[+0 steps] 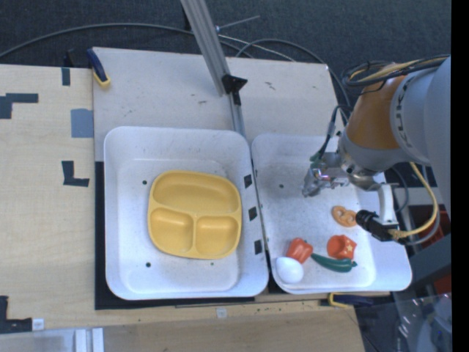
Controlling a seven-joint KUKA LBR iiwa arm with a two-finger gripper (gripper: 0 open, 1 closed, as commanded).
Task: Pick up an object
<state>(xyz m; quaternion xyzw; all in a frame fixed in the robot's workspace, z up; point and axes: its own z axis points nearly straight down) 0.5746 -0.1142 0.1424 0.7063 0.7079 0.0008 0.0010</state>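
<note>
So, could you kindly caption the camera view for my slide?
KUKA arm's gripper hovers in the right bin above toy food; yellow divided plate sits in the left bin.

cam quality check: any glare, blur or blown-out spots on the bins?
Camera view: the white egg nearly merges with the right bin; the left bin rim is bright, near washed out; the yellow divided plate is sharp; the gripper is slightly soft; the image is grainy overall.

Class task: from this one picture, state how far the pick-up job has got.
Done: the arm has reached over the right bin, its pincer low over bare floor. In hand: nothing visibly gripped. Left: every item lies loose, including the orange piece, red pepper, green chilli and white egg.
</note>
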